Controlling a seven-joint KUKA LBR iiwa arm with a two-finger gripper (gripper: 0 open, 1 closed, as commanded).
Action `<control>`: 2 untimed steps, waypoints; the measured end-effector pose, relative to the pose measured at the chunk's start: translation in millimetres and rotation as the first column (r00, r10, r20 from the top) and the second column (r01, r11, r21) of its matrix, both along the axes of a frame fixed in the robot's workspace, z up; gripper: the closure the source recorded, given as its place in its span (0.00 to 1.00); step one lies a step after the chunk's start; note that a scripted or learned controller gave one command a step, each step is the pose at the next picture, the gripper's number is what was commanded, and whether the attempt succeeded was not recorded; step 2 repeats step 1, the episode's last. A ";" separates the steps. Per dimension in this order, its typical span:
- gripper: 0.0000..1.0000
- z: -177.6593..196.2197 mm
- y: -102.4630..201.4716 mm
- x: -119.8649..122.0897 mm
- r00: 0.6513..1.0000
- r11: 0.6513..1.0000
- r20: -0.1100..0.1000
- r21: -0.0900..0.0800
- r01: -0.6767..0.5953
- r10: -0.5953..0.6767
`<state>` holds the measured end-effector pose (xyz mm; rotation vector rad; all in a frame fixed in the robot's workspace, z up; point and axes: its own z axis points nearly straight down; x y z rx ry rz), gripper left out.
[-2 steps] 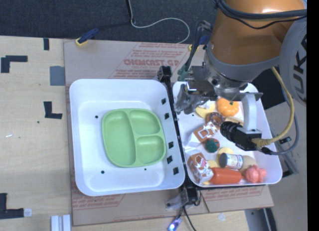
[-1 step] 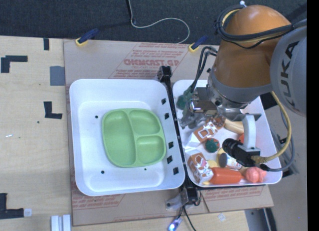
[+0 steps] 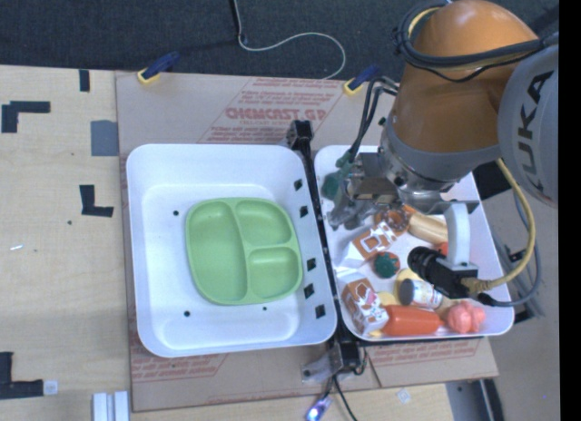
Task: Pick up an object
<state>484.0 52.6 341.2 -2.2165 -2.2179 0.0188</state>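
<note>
1. Camera view: we find the gripper (image 3: 343, 200) low over the right bin (image 3: 490, 229), near the divider (image 3: 313, 220). We cannot tell its state. The toys (image 3: 399, 292) lie crowded in that bin.
2. Risk, in our judgement: packed toys may slip or jam, and the divider leaves little room on that side.
3. The left bin (image 3: 154, 229) holds a green plate (image 3: 243, 250), with open floor around it.

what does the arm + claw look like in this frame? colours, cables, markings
The arm is grey with white KUKA lettering on its side. Above the wrist sits a large, rounded orange band, with black cables looped over its top and more running down its left side. A yellowish cable curves along the right. The claw is dark grey metal, boxy, with greenish bits near its tip.
</note>
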 end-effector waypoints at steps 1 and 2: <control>1.00 116.6 39.3 1.2 1.000 1.000 0.021 0.005 -0.005 0.005; 1.00 116.6 39.3 1.2 1.000 1.000 0.021 0.005 -0.005 0.005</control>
